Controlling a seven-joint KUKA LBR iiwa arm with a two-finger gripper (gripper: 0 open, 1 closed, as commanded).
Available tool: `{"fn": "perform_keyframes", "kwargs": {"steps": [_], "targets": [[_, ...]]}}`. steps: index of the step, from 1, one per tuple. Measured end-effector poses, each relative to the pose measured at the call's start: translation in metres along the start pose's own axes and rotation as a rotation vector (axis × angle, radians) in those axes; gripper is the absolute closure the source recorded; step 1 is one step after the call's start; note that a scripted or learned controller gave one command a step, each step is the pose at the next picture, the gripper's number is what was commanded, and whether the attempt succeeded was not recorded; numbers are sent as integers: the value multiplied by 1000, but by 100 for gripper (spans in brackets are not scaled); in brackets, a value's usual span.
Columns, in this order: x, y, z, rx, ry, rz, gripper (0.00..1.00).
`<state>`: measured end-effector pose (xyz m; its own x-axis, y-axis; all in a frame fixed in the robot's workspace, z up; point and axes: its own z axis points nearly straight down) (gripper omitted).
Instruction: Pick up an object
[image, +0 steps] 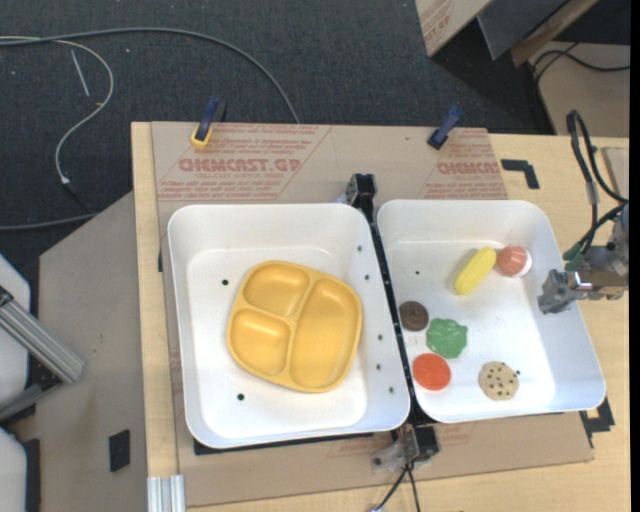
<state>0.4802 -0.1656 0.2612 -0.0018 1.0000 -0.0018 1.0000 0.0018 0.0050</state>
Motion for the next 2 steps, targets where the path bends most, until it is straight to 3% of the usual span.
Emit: {"fn": "perform_keyframes", "kwargs": {"steps": [2], "targets": [[100,13,12,7,4,-2,100]]}}
